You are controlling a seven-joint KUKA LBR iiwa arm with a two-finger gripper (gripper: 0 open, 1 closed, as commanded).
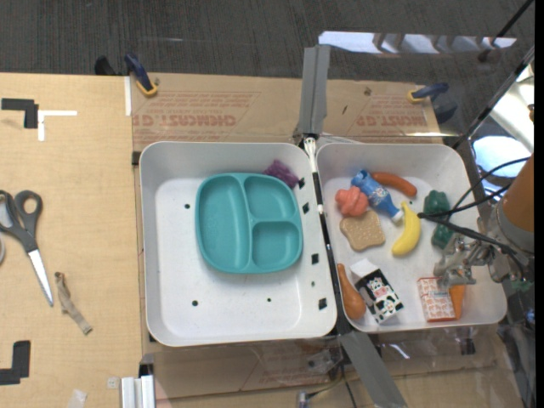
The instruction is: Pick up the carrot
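Observation:
The carrot (348,289) is a long orange piece lying against the left wall of the right bin (384,153), near its front corner and beside a black-and-white milk carton (379,294). My gripper (456,268) hangs low over the right side of the same bin, well to the right of the carrot. It is just above a red-and-white box (436,300) and a small orange piece (459,299). Nothing is visibly held in it.
The right bin also holds a banana (408,231), a bread slice (364,231), a red lump (349,201), a blue bottle (377,194), a sausage (395,182) and green items (438,215). The left bin (170,313) holds a teal divided plate (250,223) and a purple item (282,172). Scissors (27,232) lie on the bench at left.

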